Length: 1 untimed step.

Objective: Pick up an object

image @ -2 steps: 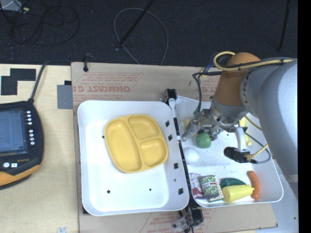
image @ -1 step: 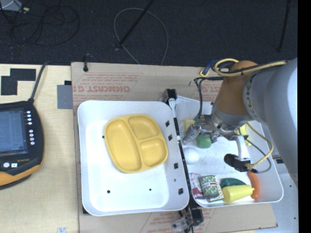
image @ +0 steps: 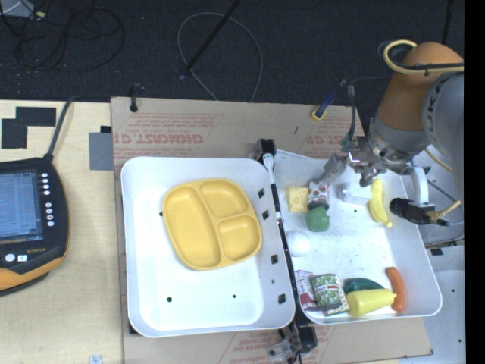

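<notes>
Jaws (image: pixel 342 174) hover near right bin's (image: pixel 424 279) far edge.

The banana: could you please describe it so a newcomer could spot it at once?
Look in the right-hand white bin, at its upper right near the grey robot arm. There lies the curved yellow plastic banana, alone by the wall; the other yellow pieces are a pepper and a cheese wedge.

The left edge crops the handheld control pendant (image: pixel 26 218); the arm (image: pixel 424 97) hides the right bin's (image: pixel 413 241) far corner.
</notes>
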Each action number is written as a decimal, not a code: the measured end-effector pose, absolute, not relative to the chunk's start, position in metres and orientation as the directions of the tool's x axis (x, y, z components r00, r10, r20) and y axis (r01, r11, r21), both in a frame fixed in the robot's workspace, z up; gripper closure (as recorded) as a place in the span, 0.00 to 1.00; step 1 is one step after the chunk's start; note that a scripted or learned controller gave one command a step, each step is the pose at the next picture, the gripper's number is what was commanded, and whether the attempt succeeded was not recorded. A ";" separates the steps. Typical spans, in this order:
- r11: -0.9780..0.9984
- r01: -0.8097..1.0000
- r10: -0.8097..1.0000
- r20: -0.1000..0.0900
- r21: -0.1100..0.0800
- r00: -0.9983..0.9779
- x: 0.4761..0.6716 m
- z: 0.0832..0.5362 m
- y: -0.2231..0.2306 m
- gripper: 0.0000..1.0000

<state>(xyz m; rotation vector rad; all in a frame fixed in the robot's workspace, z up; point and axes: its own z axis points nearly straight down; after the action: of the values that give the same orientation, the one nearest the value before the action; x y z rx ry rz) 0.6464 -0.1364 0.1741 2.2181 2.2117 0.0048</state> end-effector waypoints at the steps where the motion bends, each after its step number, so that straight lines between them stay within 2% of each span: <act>1: 0.002 1.000 1.000 0.004 -0.008 -0.002 0.640 0.085 -0.106 0.00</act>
<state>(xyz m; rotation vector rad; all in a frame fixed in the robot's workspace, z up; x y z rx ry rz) 0.6402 -0.1062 0.0847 2.2253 2.2291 -0.0043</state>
